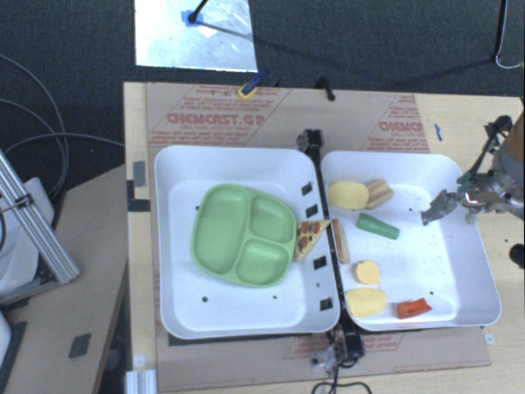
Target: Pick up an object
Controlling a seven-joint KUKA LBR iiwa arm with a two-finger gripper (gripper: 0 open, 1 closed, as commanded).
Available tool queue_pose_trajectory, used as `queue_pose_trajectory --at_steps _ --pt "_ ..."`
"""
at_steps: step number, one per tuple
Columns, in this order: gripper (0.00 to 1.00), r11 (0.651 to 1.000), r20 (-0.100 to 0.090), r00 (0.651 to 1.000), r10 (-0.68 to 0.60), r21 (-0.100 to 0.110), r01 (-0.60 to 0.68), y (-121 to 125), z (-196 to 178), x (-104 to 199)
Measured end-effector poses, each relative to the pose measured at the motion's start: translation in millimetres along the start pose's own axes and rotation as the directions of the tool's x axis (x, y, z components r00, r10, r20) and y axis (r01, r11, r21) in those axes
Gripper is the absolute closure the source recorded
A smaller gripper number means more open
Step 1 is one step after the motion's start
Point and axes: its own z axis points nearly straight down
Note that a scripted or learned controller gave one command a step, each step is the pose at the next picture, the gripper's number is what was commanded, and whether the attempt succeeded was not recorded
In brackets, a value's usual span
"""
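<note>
Worktop (205, 109) under me is carrying two shallow white bins side by side, and I am looking down on both at a slant. I am reaching in from the right, my arm (513, 167) lying low over the right bin's far right rim, the wrist tilted so that my fingers (435, 210) are pointing leftward and slightly down into the bin. Whether they are spread or clenched I cannot tell, since they are showing as one dark tip; nothing is sitting between them that I can make out.

The right bin (459, 245) is holding the things I could pick. A green cylinder (377, 226) is lying just left of my tip, apart from it. Beyond it, a yellow rounded piece (349, 194) is touching a tan ridged piece (378, 192) near the far left corner. Along the left wall a tan stick (340, 240) is lying lengthwise. Nearer the camera, a small yellow-orange piece (367, 272) is sitting above a larger yellow lump (366, 302), and a red piece (413, 308) is resting near the front wall.

The left bin (205, 171) is holding a green divided plate (244, 235), with a pizza slice (309, 237) just beside it, lying against the divide between the bins.
</note>
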Motion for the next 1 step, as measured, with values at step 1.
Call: queue_pose_trajectory --at_steps 1 --pt "1.0 1.0 0.001 1.0 -0.004 -0.004 0.004 1.2 -11.3 0.1"
